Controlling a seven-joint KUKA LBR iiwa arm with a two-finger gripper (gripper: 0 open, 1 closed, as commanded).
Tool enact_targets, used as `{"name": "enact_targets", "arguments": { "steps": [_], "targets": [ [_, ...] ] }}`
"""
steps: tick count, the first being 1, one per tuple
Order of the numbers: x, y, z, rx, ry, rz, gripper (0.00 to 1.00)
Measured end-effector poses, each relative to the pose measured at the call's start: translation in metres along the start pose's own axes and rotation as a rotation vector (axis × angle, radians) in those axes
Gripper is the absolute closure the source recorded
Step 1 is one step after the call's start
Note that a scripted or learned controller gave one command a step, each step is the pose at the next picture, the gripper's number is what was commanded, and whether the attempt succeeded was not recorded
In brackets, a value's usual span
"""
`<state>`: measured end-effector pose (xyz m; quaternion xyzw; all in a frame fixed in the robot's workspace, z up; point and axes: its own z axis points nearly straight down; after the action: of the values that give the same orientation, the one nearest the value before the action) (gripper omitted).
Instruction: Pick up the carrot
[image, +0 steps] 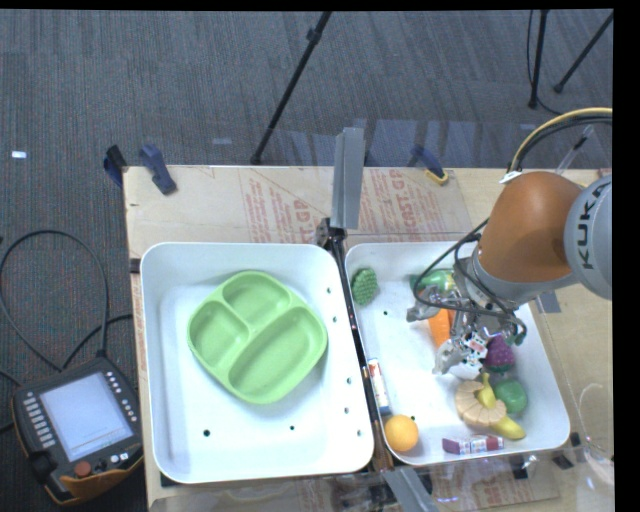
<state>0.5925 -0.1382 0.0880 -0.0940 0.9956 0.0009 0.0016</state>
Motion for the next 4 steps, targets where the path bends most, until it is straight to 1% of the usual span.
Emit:
{"name": "enact_targets", "arguments": {
  "steps": [1,2,3,4],
  "targets": [
    [-0.001,0.001,-0.010,-0.001,-0.002,-0.002,1.00],
    [0.081,-0.029,-0.140,0.008,-0.009,0.112,1.00],
    [0.071,0.034,0.001,-0.002,0.004,-0.080,1.00],
    [0.093,0.033,-0.190,0.005,-0.007,-0.153,1.00]
  ]
}}
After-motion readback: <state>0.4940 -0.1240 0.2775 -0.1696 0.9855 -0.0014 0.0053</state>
